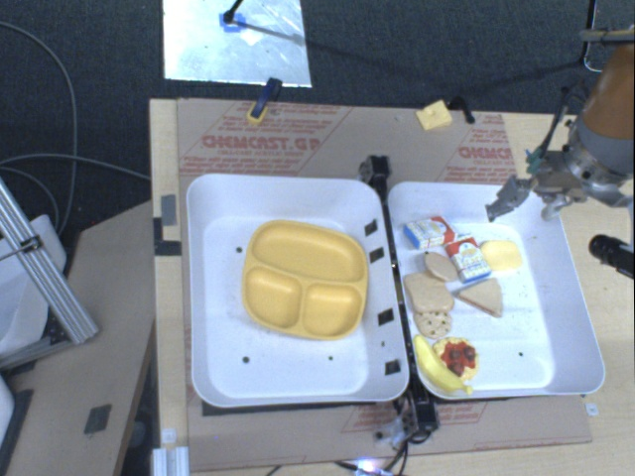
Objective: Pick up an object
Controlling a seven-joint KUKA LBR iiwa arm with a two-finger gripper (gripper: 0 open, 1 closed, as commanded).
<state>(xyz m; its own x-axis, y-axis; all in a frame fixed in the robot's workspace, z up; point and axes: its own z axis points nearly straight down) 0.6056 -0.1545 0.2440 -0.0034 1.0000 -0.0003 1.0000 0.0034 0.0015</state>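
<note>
Cardboard-lined bench, 2 white bins (pixel 213 256), pincer (pixel 524 198) spread apart above right bin's far rim

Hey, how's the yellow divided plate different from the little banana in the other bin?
The yellow compartment plate is large and sits alone in the left white bin; the small yellow banana lies in the right white bin, crowded by other toy food. The plate is a rounded, three-section shape; the banana is a slim curve. Both are yellow.
</note>
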